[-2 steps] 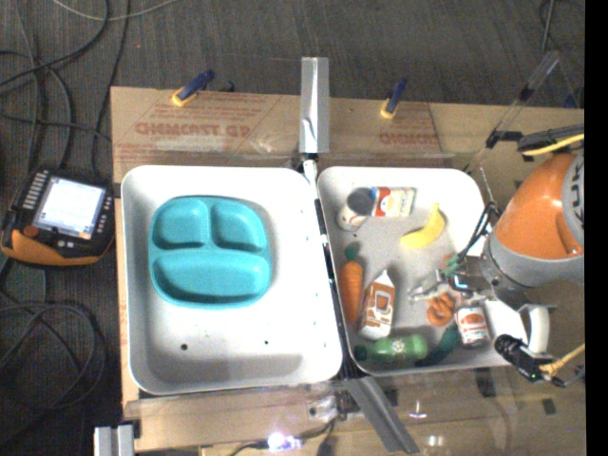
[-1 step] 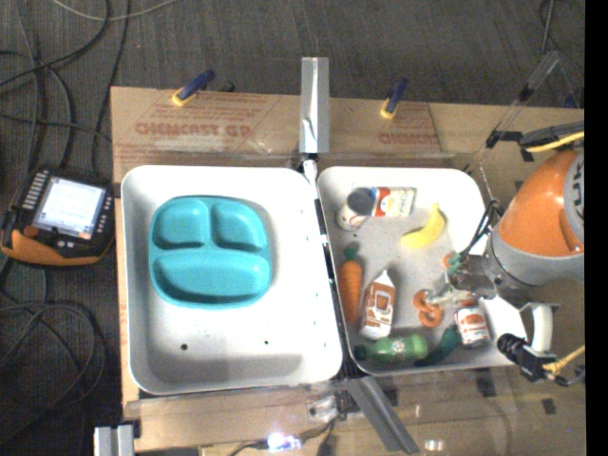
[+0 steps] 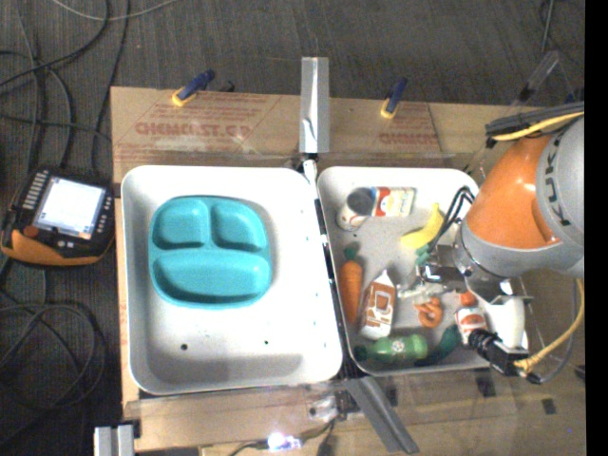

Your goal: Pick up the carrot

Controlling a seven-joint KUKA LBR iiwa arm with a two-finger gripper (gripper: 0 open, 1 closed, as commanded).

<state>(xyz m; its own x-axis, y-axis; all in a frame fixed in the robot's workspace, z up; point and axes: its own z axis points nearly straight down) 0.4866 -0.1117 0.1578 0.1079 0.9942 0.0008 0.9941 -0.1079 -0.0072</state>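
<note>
the bench is a brown board with red print, and two blue and yellow clamps sit along its far edge. on it stand two shallow white bins side by side, with a grey metal bar rising between them at the far side.

the left bin holds a teal divided plate, lying flat with its three compartments facing up.

the right bin is crowded with small toy foods. the arm reaches in from the right, its broad orange band and grey housing looming over the bin's right side and hiding that wall. it bends down toward the bin's middle, wrist low, with black cables looping beside it. the gripper sits over the middle of the right bin, just beside a yellow banana and above a small orange and white item; whether its fingers are apart or together cannot be told from here.

the carrot lies along the right bin's left wall, green top pointing to the far side, orange tip toward the near side. it is apart from the gripper, with a small carton lying between them and touching the carrot's side. a green bottle lies along the near wall, and a small white bottle with a red label lies near the far wall.

a handheld pendant with a lit screen rests on the dark floor left of the bench.
</note>
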